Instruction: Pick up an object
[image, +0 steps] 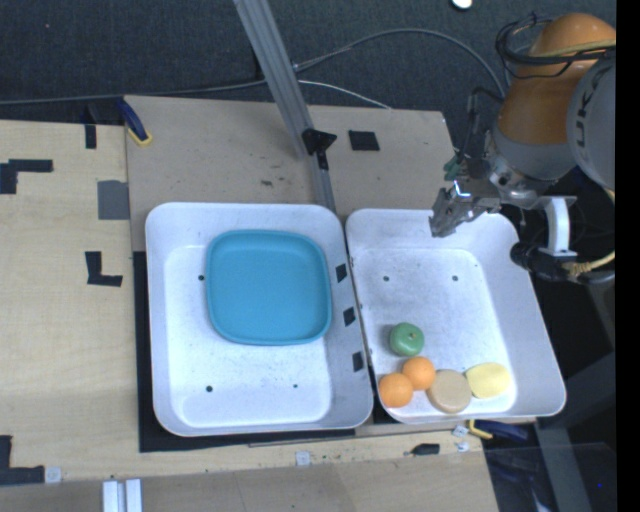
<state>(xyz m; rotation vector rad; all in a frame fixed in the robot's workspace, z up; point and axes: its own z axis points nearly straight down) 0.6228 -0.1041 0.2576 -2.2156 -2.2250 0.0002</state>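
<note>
Your tool hangs over the right bin's far edge (grip state I cannot tell); the clustered green ball and oranges may roll from a descending pinch.

Matt blue plate, perhaps plastic, speckled white bins

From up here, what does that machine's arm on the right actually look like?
It is a thick, rounded grey arm with a glossy orange band wrapped around it above the wrist. Thin black cables loop around the orange part. Part of dark lettering shows on the grey shell. At its end sits a small metal-grey and black tool, much narrower than the arm.
</note>
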